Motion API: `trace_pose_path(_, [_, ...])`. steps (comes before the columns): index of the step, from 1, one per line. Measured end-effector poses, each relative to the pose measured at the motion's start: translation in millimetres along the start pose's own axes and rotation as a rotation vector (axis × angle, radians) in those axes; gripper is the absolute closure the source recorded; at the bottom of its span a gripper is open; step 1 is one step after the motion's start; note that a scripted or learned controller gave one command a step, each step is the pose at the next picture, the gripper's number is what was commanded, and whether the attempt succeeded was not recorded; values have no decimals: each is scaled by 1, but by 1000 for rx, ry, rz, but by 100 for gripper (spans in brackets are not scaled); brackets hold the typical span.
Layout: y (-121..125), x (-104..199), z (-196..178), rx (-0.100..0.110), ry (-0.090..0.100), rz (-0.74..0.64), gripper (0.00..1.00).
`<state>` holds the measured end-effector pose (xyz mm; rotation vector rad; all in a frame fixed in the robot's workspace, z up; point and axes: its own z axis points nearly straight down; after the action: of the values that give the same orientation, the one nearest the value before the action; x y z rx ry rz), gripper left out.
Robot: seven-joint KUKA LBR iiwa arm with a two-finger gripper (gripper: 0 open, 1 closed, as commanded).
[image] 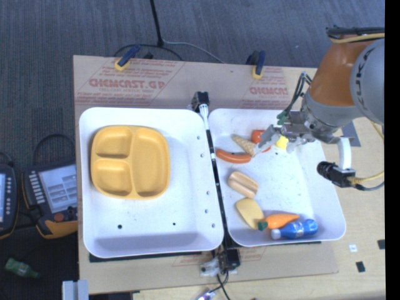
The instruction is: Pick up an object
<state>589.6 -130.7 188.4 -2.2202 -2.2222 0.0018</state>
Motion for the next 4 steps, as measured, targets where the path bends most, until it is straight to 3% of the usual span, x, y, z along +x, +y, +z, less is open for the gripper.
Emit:
trace_pose_path(1, [52,-17,92,-3,-2,-21,0])
trace_pose_path(2, [52,-17,82,-1,-1,-22,100])
trace_pose_path(3, [40,69,3,-2,1,11,100])
trace_pose_path(4, [39,68,4,0,0,12,0])
